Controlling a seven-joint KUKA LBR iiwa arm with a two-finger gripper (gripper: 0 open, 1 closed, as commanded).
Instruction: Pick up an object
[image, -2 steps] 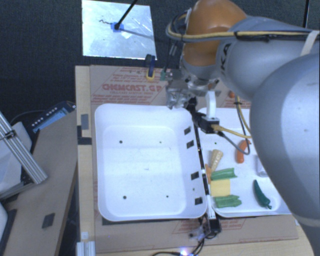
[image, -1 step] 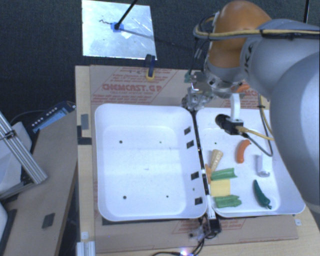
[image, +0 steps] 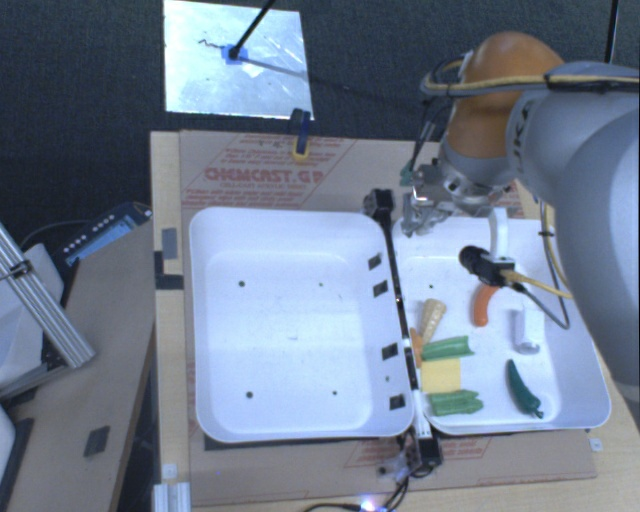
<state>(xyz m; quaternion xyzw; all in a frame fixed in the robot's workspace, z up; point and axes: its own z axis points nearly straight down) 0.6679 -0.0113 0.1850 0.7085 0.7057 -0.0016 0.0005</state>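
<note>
The claw (image: 418, 215) hangs over the right bin's (image: 590, 400) far corner, its grip unreadable; it should drop squarely over the cone (image: 431, 318) below.

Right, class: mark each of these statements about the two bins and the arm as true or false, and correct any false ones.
1. The yellow block lies in the right bin. True.
2. The orange piece lies in the left bin. False: it lies in the right bin.
3. The gripper is over the right bin's far left corner. True.
4. The dark green pepper sits at the far edge of the right bin. False: it lies near the front edge.
</note>
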